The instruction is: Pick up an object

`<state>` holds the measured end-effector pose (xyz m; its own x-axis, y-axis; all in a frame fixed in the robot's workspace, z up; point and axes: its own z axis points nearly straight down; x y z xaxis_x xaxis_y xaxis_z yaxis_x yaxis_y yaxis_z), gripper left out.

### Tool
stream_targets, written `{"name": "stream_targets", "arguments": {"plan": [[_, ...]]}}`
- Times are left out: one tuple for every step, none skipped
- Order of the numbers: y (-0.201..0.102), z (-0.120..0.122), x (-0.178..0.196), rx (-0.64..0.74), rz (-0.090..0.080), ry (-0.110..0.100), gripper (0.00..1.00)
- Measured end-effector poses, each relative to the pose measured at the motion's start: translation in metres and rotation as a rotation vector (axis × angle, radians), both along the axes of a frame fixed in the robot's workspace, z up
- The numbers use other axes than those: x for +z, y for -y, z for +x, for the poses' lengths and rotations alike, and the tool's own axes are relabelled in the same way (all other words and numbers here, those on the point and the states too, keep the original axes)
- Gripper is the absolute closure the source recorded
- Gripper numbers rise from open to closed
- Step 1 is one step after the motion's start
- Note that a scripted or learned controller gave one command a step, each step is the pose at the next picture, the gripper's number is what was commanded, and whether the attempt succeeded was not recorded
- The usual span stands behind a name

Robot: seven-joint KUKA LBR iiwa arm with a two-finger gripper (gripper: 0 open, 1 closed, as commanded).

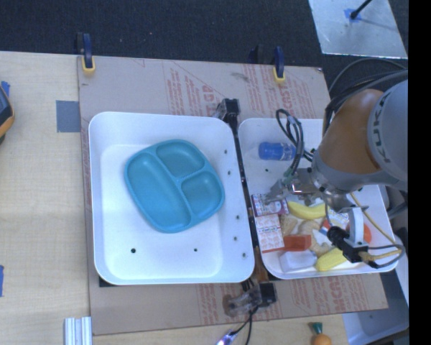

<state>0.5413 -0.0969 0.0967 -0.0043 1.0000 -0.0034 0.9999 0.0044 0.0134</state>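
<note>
Clearly we hover our gripper (296, 190), finger state impossible to tell, just left of the banana (307, 210), which looks light, soft, bruisable, best pinched mid-curve.

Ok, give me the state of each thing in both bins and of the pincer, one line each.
Blue three-compartment plastic plate: lying flat in the left white bin.
Small blue bottle: on its side in the right white bin.
Yellow banana: lying among the clutter, right below the pincer.
Pincer: low over the right bin.
</note>
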Motion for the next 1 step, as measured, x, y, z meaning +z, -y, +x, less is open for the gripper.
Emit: {"name": "stream_targets", "arguments": {"plan": [[-0.0004, 0.0005, 0.0107, 0.004, 0.001, -0.001, 1.0]]}}
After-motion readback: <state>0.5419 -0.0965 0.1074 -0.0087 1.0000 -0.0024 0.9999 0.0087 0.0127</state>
